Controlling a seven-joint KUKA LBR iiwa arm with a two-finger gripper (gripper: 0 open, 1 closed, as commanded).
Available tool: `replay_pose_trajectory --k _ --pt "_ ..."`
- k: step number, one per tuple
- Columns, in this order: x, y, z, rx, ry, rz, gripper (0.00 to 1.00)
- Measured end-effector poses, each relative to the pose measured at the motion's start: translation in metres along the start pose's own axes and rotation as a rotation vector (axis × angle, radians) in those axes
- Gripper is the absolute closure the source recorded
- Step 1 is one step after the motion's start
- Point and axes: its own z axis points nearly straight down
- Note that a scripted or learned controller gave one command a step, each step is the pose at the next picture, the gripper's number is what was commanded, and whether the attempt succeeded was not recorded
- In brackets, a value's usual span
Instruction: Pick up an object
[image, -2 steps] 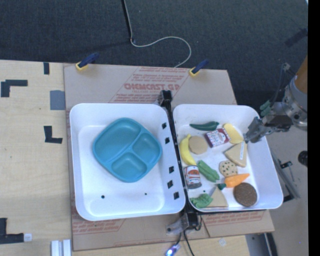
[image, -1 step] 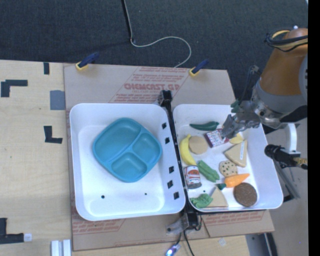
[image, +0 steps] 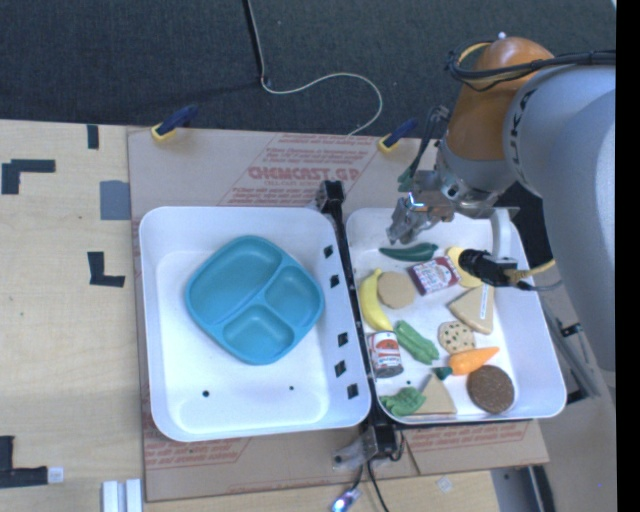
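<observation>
The right bin (image: 540, 400) holds several toy foods: a banana (image: 373, 301), a green chilli (image: 409, 252), a red packet (image: 433, 275), a tan cookie (image: 396, 290), a small can (image: 386, 353), a carrot (image: 470, 360), a brown patty (image: 491, 388), a cheese wedge (image: 472, 308) and a green pod (image: 416, 341). My gripper (image: 404, 228) hangs over the bin's far left corner, just above the chilli. Nothing shows between its fingers. The grey arm with its orange band (image: 490, 95) reaches in from the upper right.
The left bin (image: 160, 300) holds a blue divided plate (image: 255, 298). A black divider (image: 345, 290) runs between the bins. A white cable (image: 320, 85) loops behind the bins. Blue-and-yellow clamps (image: 172, 123) pin the cardboard's far corners.
</observation>
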Motion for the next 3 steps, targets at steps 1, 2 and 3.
replay_pose_trajectory --k 1,2,3 --pt "-0.002 -0.003 -0.014 0.002 0.0 0.003 1.0" --pt "0.075 -0.013 0.008 0.003 0.003 -0.002 1.0" --pt "0.071 -0.013 -0.003 0.002 0.0 0.003 1.0"
